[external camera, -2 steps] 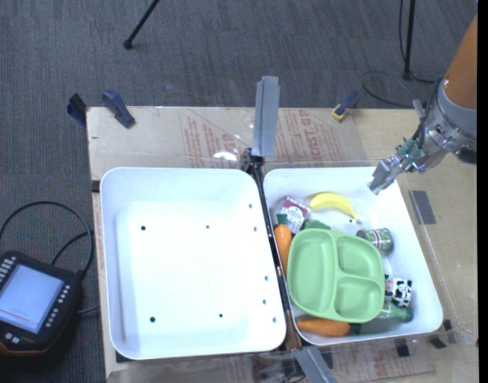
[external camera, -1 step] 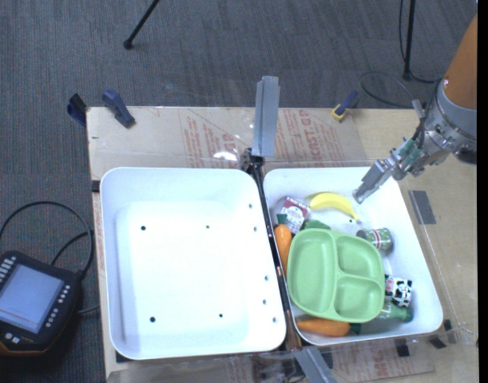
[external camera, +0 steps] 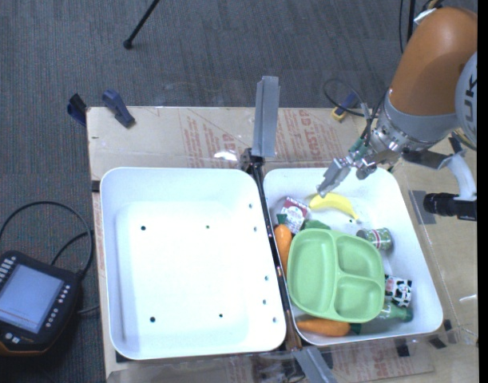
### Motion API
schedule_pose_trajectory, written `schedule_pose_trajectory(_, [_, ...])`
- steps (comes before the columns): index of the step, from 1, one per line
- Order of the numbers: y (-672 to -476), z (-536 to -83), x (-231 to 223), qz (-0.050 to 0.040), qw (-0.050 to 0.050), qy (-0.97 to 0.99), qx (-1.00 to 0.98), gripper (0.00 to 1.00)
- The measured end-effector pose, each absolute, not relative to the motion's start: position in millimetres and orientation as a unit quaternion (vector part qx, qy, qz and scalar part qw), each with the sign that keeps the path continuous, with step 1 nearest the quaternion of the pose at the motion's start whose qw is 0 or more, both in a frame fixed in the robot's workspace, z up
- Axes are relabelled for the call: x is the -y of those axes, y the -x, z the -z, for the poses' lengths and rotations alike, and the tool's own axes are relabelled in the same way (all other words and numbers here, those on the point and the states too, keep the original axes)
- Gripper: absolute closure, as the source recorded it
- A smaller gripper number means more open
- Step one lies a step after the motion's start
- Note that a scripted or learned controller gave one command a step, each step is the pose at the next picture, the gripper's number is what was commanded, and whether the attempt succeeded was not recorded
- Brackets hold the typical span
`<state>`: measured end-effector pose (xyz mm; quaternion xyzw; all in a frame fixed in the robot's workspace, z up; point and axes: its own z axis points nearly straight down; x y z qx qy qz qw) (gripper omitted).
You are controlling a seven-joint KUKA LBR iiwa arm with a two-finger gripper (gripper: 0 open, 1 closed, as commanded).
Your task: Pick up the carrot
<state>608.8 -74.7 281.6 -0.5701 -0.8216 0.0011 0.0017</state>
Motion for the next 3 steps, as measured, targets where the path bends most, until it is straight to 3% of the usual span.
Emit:
schedule_pose_trajectory(1, [-577.0,-229,76,-0.0018,0.003,0.694,0.720,0.00])
schedule_pose_trajectory(2, [-555.2,-185,3,-0.0025,0.003,0.705,0.709,0.00])
schedule_pose_trajectory(3, [-583.2,-186,27,-0.0010,0.001,0.624,0.782,0.00])
